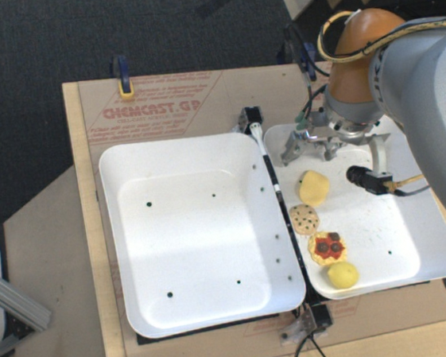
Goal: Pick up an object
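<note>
The grey two-finger gripper (309,145) is hovering, fingers apart, at twelve o'clock of the pale yellow rounded object (314,187).

The arm (419,71) ran off the right edge and covered the right bin's (401,269) far right corner. We couldn't tell how the gripper (312,141) fingers stood; they were too small and cluttered. The small red item (328,247) was too blurred to identify.

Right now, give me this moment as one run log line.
arm: over right bin far end | gripper: above pale yellow piece, nothing seen held | also in bin: cookie, pizza toy, lemon | pick: not done
</note>
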`<move>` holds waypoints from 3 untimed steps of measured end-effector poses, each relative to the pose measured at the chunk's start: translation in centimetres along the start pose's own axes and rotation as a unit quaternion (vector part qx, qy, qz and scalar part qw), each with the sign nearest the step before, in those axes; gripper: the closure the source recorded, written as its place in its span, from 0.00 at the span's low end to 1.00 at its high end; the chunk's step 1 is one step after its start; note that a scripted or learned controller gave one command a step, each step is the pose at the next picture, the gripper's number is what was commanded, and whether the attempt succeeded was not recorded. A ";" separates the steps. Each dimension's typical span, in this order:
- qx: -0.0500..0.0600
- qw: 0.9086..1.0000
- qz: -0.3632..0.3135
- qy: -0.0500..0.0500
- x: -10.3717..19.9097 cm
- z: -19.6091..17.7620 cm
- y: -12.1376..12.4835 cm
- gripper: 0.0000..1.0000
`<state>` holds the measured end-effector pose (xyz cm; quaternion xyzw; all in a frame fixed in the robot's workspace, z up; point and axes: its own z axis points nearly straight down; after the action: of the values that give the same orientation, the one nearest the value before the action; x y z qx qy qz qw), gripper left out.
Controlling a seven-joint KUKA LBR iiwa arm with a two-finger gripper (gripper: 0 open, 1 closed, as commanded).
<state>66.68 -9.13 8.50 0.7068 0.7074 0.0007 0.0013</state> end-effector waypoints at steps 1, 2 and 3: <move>0.002 1.000 0.001 0.000 -2.3 0.0 -1.0 0.00; 0.000 1.000 0.000 0.000 -2.7 0.0 0.0 0.00; 0.002 1.000 -0.001 0.001 0.1 0.0 0.0 0.00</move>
<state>66.67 -9.02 8.51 0.7061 0.7081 -0.0001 -0.0008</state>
